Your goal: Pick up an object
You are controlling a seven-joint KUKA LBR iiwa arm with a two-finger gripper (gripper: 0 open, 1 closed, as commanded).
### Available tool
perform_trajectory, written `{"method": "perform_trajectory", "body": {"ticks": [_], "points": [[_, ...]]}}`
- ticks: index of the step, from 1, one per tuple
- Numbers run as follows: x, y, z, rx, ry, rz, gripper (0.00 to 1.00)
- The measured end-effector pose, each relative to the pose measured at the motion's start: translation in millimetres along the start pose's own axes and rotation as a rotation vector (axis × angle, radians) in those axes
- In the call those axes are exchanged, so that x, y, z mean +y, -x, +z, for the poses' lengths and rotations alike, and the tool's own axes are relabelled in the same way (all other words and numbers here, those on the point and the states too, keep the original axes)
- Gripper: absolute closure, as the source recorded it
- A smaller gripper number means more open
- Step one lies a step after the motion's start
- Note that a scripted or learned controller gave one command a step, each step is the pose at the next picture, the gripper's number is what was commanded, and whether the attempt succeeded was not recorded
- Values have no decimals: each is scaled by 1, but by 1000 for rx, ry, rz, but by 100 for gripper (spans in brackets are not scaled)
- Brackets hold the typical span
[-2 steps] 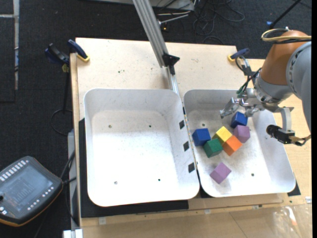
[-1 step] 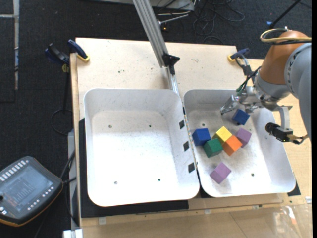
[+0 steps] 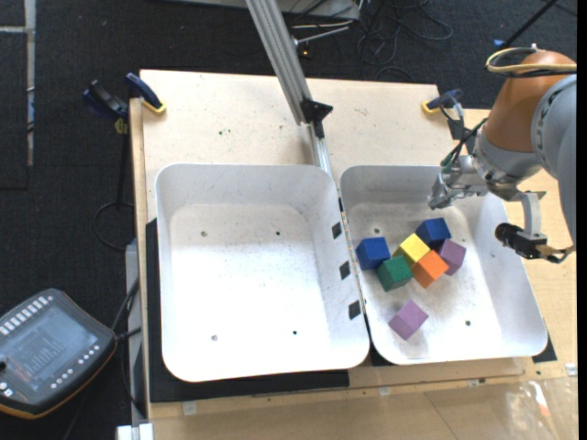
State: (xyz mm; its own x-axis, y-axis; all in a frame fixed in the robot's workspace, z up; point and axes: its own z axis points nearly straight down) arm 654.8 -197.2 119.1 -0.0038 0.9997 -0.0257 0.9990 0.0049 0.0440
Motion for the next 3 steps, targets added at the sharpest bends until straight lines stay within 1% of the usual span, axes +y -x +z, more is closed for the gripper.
{"method": "perform_trajectory", "body": {"ticks": [1,2,3], "points": [[5,-9,-56,24,-37,0,100],[16,-14,-115,23,-34,0,100],[19,-14,-147,24,-38,1,100]]}}
